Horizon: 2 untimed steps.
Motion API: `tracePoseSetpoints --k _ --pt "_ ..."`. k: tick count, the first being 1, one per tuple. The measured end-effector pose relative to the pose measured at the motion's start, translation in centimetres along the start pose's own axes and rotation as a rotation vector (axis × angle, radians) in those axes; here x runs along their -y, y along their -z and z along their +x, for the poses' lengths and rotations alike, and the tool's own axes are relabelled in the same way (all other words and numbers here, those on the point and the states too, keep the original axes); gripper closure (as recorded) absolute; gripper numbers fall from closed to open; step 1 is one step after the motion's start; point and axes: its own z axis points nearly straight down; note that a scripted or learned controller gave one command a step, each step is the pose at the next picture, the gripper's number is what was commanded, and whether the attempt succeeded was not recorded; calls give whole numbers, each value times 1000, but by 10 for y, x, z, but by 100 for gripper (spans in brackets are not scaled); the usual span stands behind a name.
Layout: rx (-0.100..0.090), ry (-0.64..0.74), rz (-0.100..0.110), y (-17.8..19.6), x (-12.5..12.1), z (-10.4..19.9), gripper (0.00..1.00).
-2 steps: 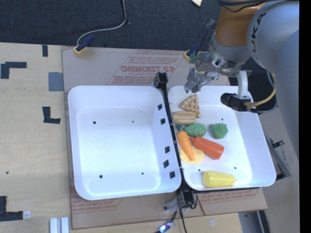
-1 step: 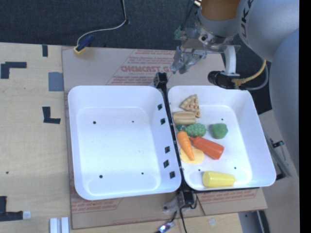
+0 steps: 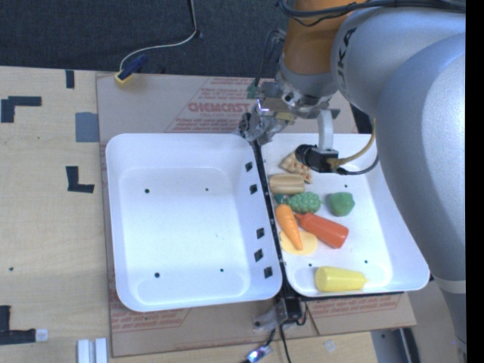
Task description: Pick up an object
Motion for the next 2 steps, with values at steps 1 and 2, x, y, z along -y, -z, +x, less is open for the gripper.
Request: tracePoseSetpoints --k 1,2 --pt "-1 1 -14 52 -3 8 100" --pt "0 1 -4 1 -2 32 100"
